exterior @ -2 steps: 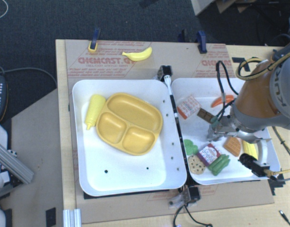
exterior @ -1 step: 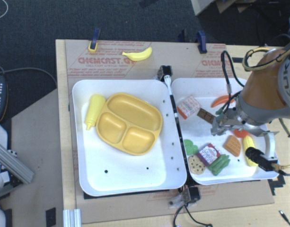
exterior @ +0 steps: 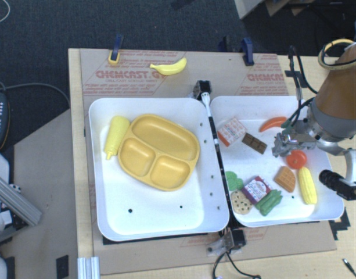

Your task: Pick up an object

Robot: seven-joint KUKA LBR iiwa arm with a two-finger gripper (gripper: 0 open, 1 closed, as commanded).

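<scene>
Arm: comes in from the right, grey with the orange band, hanging over the right bin [exterior: 339, 213].
Gripper [exterior: 289, 148]: sits low over the middle of the right bin, right above a red tomato-looking thing [exterior: 297, 158]. Honestly can't tell how its fingers stand, or whether it has hold of anything.
Tomato: just peeking out on the near side of the gripper, looks like it's lying on the bin floor.
Around it: yellow corn cob [exterior: 307, 185] just to the near right, an orange bread-ish piece [exterior: 286, 179] just near of it, and a red-orange chili or carrot shape [exterior: 273, 122] on the far side.
Further left in that bin: a red and white carton [exterior: 230, 131], and a brown chocolate bar [exterior: 254, 143] beside it.
Near-left corner: cookie [exterior: 241, 203], purple packet [exterior: 256, 189] and green veg [exterior: 269, 202], all bunched together.
Left bin [exterior: 154, 214]: big yellow divided plate [exterior: 158, 151] with a yellow bottle [exterior: 115, 136] touching its left edge.
Off the bins: a banana [exterior: 169, 67] lying on the cardboard at the far side.
</scene>
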